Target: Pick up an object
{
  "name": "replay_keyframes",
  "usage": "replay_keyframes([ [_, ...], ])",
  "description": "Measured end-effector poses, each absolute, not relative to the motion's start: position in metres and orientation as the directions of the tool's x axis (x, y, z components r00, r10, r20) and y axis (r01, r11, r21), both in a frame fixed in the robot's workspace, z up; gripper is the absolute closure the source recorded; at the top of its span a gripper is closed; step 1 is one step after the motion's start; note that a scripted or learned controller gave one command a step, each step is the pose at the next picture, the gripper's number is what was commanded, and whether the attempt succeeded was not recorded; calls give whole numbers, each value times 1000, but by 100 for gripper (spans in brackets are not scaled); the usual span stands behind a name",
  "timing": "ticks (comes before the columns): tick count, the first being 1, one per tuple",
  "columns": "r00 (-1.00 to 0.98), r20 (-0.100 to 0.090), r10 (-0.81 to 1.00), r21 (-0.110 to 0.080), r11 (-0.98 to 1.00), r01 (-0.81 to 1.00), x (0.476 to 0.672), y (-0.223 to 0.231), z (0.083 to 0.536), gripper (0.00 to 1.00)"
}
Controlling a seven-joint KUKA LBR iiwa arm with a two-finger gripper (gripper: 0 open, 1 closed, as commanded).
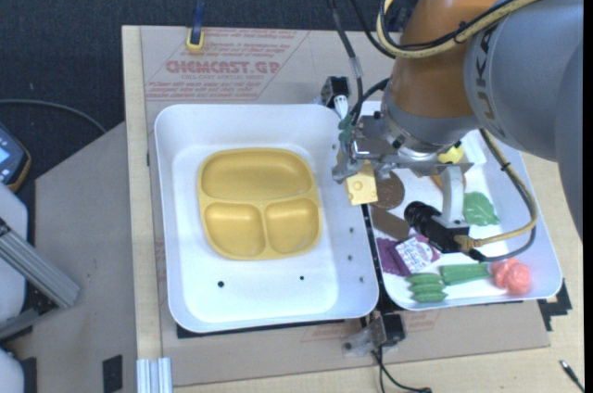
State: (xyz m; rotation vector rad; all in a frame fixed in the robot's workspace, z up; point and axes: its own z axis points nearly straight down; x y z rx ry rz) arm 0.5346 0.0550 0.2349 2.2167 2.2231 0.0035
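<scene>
My gripper hangs over the divide between the two bins, at the left edge of the right bin. A small yellow cheese-like block with holes sits between its fingertips, raised above the bin rim; the gripper is shut on it. Just right of the block lies a brown disc, with a second brown piece below it. The arm's orange band and grey body cover the upper part of the right bin.
The left bin holds a yellow divided plate. The right bin's front holds a purple piece, green pea pods, a green stick, a pink lump and a green leaf.
</scene>
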Motion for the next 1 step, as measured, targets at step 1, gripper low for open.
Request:
replay_keyframes([
  [1, 1, 0, 1000, -4, -1, 1000, 535, 46, 217, 100],
])
